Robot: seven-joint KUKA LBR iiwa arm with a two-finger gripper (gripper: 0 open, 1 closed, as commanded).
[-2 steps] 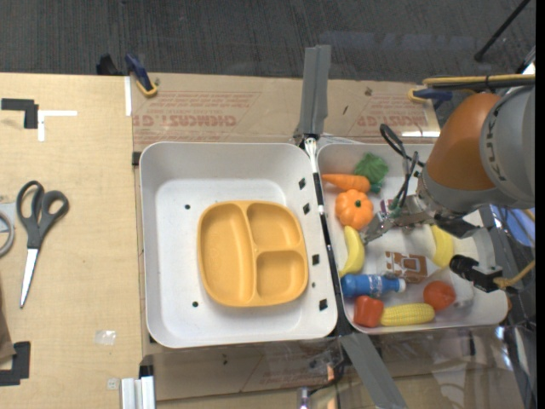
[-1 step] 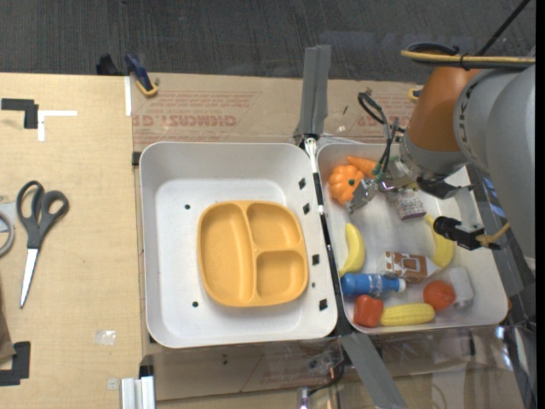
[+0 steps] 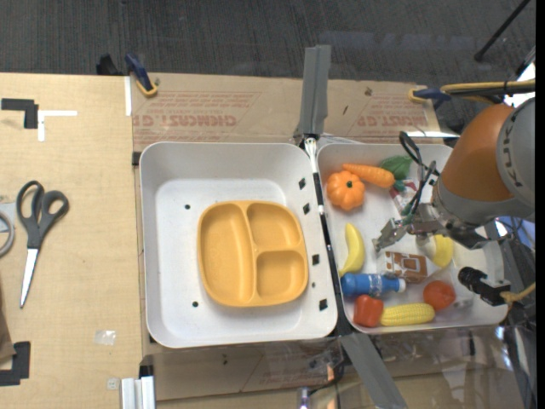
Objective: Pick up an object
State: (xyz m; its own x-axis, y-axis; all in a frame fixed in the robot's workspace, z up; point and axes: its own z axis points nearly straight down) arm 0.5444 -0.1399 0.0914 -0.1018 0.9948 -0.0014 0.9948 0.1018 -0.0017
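Note:
My gripper hangs low over the middle of the right bin, just above a small brown packet. A yellow banana lies to its left and a yellow lemon to its right. Further back sit an orange pumpkin, a carrot and a green item. Along the bin's front lie a blue bottle, a red item, a corn cob and a tomato. I see nothing held in the gripper.
The left bin holds a yellow divided plate. Scissors lie on the bench at far left. The grey arm with its orange band comes in over the right bin's far right side.

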